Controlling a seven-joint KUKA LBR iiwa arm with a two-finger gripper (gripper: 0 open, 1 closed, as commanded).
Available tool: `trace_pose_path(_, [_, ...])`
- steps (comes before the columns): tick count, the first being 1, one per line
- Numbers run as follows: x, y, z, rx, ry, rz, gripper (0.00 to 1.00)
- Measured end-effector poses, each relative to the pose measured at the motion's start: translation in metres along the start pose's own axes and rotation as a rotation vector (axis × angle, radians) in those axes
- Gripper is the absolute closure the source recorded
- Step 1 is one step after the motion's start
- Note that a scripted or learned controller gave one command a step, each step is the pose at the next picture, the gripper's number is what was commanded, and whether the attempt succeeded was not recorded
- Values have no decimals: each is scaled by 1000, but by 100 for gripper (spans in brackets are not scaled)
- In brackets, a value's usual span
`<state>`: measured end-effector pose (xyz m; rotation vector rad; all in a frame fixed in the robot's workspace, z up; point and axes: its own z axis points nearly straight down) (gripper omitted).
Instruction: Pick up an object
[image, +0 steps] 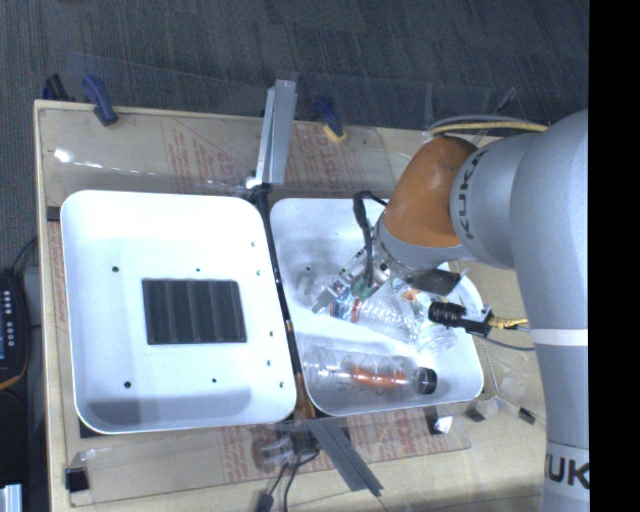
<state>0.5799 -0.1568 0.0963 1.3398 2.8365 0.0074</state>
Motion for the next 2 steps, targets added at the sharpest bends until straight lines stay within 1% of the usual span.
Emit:
trace_pose_path(1, [45, 104, -96, 5, 0, 50, 100])
trace_pose_path(2, [47, 111, -96, 4, 1, -163, 100])
